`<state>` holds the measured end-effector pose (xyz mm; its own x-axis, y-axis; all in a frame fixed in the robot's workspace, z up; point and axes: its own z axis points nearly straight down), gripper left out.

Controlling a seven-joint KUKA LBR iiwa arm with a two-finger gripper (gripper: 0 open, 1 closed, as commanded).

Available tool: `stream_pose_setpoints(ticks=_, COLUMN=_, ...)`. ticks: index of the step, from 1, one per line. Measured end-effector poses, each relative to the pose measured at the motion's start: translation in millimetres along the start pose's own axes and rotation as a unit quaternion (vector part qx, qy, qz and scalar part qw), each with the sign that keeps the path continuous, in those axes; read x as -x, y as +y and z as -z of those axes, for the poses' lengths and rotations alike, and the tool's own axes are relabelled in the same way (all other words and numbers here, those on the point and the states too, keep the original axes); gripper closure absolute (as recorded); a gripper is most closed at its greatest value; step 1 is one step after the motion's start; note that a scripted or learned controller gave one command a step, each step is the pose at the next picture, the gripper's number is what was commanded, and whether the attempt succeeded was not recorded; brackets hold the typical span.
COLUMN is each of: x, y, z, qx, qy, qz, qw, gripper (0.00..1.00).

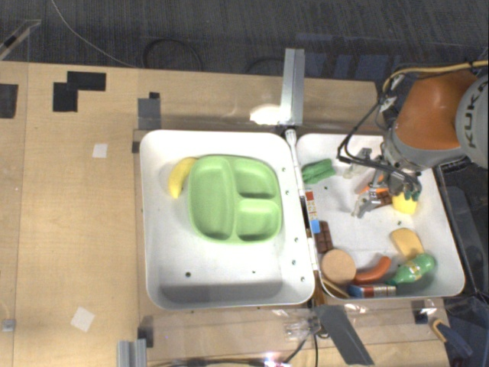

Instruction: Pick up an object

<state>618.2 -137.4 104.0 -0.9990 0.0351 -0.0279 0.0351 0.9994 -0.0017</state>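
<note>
The arm point(435, 117) reaches down into the right bin point(451, 235), jaws' state unclear.

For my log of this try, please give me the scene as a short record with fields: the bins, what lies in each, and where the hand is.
left bin: green divided tray, with a banana at its left edge
right bin: green block, round tan disc, red sausage-shaped piece, yellow piece, green toy
arm: reaches in from the right, over the right bin
hand: low in the upper part of the right bin, beside a small yellow object
hand state: cannot tell
</note>
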Motion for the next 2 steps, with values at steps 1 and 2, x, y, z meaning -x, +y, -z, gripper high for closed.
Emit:
stream_pose_setpoints(ticks=1, x=6.8, y=19.0, z=-15.3, qx=0.000, qy=0.007, qz=0.012, qw=0.9999, gripper=0.00)
stream_pose_setpoints(ticks=2, x=3.4, y=17.7, z=-15.1, qx=0.001, qy=0.007, qz=0.025, qw=0.9997, gripper=0.00)
